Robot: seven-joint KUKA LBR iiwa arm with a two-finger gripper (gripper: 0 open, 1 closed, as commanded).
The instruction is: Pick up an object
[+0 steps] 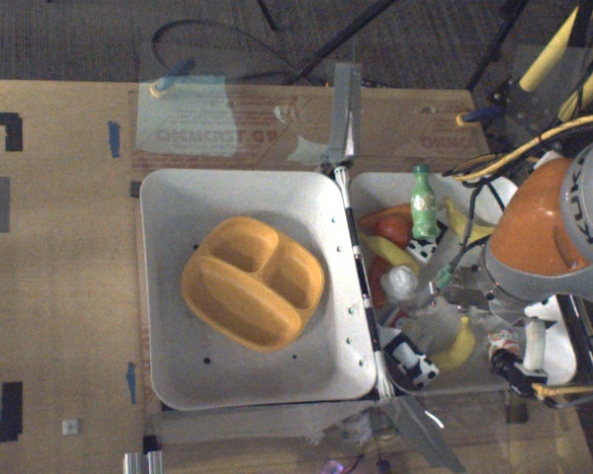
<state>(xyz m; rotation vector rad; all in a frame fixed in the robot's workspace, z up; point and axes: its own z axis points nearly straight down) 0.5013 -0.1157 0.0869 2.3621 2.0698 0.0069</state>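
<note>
Banana [462,349] in right bin [376,191], low in clutter, long axis roughly 1-to-7 o'clock. Sits just at 5 o'clock of gripper [437,304], touching or nearly. Jaw state: cannot tell, blurred under wrist. Bottle [423,203] upright at 12 o'clock, cow toy [412,361] at 7. Orange tray [253,281] alone in left bin [168,294], well apart at 9.

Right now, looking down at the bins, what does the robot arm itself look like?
The arm is bulky and rounded, with a wide orange band above a grey wrist section. Yellow and black cables loop along its upper side. Below the wrist, the gripper is a blurred grey and translucent block over the right bin; its detail is too soft to make out.
</note>
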